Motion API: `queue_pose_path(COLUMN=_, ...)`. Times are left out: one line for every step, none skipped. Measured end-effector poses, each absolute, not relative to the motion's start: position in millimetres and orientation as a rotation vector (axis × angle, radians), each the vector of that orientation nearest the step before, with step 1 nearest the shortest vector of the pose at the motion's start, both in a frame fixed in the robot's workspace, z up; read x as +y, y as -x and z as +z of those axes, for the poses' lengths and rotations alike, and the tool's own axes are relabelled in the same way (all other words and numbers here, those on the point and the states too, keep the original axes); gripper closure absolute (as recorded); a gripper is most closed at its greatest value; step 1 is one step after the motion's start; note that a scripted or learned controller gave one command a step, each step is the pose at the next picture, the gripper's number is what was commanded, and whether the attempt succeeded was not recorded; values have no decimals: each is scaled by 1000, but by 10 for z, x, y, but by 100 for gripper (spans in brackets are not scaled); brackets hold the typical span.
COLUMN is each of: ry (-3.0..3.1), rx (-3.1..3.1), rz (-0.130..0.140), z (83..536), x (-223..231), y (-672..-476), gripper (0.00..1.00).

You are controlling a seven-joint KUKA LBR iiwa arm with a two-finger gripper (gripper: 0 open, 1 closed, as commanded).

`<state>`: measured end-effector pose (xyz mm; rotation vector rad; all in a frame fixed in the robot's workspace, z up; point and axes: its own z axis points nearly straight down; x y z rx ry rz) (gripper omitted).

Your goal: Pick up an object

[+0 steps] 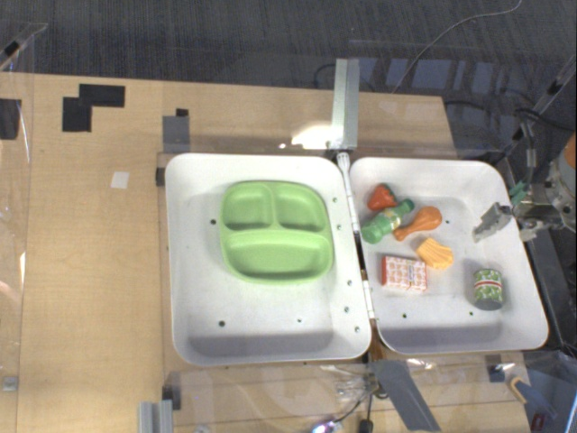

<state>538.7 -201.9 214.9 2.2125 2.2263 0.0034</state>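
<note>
Camera view: gripper (pixel 495 221) over right bin's (pixel 451 332) far-right edge, finger spread unreadable.
Nothing visibly held. Green can (pixel 488 288) lies just below it; orange slice (pixel 435 253), carton (pixel 404 273), drumstick (pixel 418 223) sit leftward.

A light wooden bench (pixel 90 269) holds two white bins side by side. The left bin (pixel 194 323) has a green plate (pixel 275 231) with three parts in it. Black tape shapes (pixel 88 105) sit on the far left of the bench, and a grey metal post (pixel 346 102) stands up behind the bins.
</note>
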Motion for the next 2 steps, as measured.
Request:
queue_pose_path(ry=-2313, rx=2118, rz=6, z=964, x=-2041, y=-5817, gripper=0)
queue_pose_path(ry=-2616, rx=1735, rz=3, z=890, x=-1848, y=-6684, gripper=0)
